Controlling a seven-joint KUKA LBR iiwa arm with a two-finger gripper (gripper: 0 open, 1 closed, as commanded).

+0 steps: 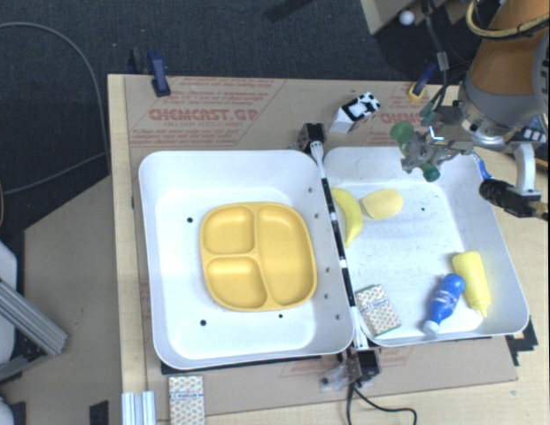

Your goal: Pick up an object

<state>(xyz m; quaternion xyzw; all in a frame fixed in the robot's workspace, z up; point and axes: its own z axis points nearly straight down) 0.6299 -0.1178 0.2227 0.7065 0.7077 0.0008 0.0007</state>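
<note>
Camera view: fixed above the bench (97, 237), looking down at a slant on two shallow white bins side by side.
Near edge of the bench: a small patterned packet (186, 397) lies on the bare board just outside the left bin's near rim.
Left bin (164, 326): a yellow divided plate (257, 257) with three compartments lies flat near the middle.
Right bin (407, 246), near-left corner: a small patterned box (377, 309) sits tilted, close to the rim shared by the two bins.
Right bin, near-right corner: a blue and white bottle (444, 301) lies on its side; a yellow bottle (472, 281) lies just beside it, toward the right rim.
Right bin, far-left part: a banana (349, 215) lies along the shared rim; a pale yellow rounded object (382, 204) lies beside it, touching or nearly so.
Far edge of the bench: a small black and white object (359, 110) rests on the board beyond the right bin.
Arm (509, 51): reaches in from the right, over the right bin's far-right corner.
Jaws (422, 156): low over the far edge of the right bin, with green tips; whether they are spread or pressed together I cannot tell, and nothing is seen between them.
</note>
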